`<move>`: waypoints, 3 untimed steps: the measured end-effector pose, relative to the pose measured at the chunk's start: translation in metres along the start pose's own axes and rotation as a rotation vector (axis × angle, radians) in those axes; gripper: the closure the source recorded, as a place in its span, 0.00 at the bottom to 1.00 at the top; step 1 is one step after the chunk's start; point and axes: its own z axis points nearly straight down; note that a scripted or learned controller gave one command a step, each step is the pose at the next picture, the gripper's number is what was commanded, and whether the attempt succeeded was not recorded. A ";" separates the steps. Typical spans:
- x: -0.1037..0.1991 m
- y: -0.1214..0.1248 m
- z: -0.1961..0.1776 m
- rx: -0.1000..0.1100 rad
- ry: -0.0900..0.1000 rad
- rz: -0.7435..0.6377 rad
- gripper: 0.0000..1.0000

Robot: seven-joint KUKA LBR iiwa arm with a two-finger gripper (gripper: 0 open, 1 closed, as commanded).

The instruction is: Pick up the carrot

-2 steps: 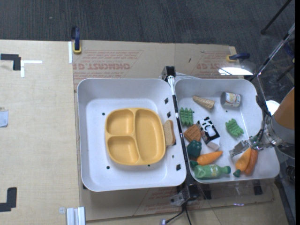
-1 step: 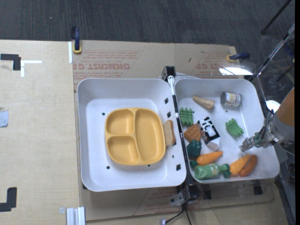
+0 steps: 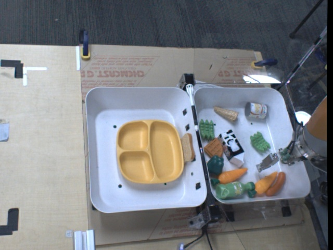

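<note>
Yellow plastic makes up the three-part plate, which lies in the left bin, well off to the left of the gripper, with a tan slice of bread leaning against its right edge. Past the wall between the bins, the right bin holds the clutter: a ridged green piece and a brown waffle-like block, a black-and-white tag, a dark green toy and a green bottle lying on its side at the near wall. The carrot lies orange and slightly tilted just left of the gripper and a little nearer the front edge, apart from the fingertips. Above and left of the gripper rest a pale cone-shaped piece and a small tin; a leafy green piece sits just above it. Directly below it lie an orange piece and a reddish sausage, side by side. The gripper itself hangs low in the bin with its two metal fingers parted, and no object sits between them. Its grey wrist runs off to the right.
</note>
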 end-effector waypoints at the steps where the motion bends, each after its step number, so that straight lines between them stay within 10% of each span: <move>1: -0.023 0.077 -0.146 0.007 -0.005 0.020 0.00; 2: -0.011 0.032 -0.191 0.008 -0.001 -0.381 0.00; 3: -0.039 0.144 -0.336 0.003 -0.007 -0.569 0.00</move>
